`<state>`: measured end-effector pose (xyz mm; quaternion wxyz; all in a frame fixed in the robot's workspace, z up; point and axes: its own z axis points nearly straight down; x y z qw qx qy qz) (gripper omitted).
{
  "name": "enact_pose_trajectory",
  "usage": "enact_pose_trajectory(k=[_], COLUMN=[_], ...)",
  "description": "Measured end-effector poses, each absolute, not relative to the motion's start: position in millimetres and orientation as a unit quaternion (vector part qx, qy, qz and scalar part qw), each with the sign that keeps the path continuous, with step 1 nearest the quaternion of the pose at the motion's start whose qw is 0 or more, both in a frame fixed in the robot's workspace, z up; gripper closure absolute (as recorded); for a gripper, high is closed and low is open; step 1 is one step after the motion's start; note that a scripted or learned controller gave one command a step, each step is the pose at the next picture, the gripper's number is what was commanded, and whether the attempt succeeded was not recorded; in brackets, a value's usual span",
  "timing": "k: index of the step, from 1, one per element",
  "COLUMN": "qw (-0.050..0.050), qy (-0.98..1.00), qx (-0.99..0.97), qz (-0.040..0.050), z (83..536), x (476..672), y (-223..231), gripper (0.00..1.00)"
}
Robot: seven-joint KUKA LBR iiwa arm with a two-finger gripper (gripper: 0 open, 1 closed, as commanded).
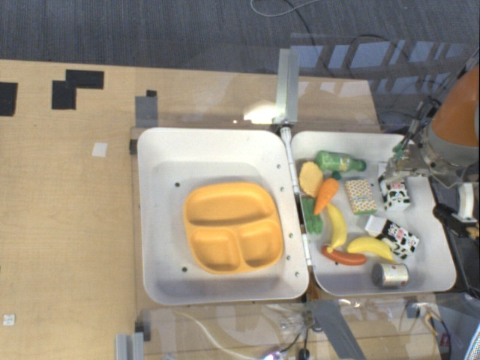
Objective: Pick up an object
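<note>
Approach step: gripper (pixel 395 172) hovers at right bin (pixel 442 276) far-right side, just above cow-print carton (pixel 396 194). Jaws state: cannot tell. Next: descend squarely onto carton, close, lift.

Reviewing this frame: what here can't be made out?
- Gripper: small and dark over the right bin; finger state unreadable.
- Arm: cut off by the right edge.
- Green item: partly hidden under the carrot.
- Can: label too small to read.
- Cable: runs off the top edge.
</note>
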<state>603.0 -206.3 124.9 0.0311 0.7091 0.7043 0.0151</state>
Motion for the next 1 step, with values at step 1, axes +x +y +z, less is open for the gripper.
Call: enact_pose_trajectory(k=[1], qw=[0.005], qy=[0.715], qx=[0.699], qz=[0.0033], z=[88.9], x=[627.0], y=[-175.1], gripper=[1.0])
